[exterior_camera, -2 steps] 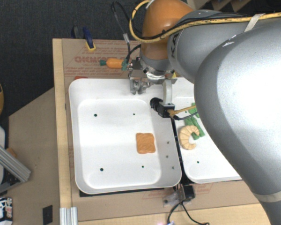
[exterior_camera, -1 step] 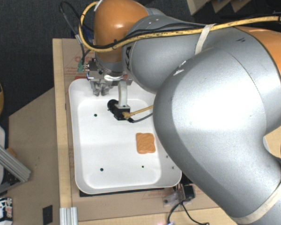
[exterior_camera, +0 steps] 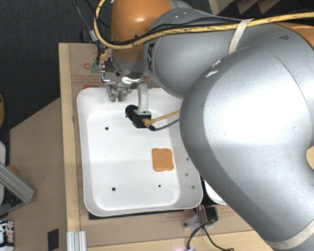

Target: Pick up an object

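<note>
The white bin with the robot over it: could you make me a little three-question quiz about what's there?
1. True or false: the orange item lies inside the white bin.
2. Where is the gripper? A) directly over the orange item B) near the bin's far edge C) outside the bench
3. Fill in: the arm's big rounded part above the gripper is coloured ____.

Key: 1 true; 2 B; 3 orange.

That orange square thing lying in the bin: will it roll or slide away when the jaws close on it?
The orange piece lies flat with rounded corners, so it probably won't roll. It looks thin and low, so the gripper may struggle to get under its edges. On the smooth white bin floor it could well slide if nudged.
</note>
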{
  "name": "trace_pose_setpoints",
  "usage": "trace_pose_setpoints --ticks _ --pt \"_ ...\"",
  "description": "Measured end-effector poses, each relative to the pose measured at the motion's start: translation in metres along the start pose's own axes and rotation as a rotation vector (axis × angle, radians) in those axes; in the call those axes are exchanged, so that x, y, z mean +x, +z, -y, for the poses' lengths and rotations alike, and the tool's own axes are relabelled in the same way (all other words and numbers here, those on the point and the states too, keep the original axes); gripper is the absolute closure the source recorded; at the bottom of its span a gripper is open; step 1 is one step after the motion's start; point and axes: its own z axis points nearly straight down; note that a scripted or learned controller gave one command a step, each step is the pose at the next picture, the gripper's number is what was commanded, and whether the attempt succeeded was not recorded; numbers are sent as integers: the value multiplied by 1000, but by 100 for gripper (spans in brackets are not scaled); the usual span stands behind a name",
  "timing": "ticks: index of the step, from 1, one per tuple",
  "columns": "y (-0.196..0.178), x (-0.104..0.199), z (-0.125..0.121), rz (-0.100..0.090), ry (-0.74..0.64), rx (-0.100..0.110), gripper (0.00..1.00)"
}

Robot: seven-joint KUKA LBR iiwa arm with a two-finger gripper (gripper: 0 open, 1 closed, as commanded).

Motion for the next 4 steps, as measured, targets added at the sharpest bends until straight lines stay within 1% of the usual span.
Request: trace_pose_setpoints --ticks 1,2,3,4 --pt "-39 -70 -1 3 7 1 100" --pt "9 5 2 -1 -6 6 100" --pt "-17 -56 0 3 6 4 100" --pt "-44 -32 18 0 -2 3 100"
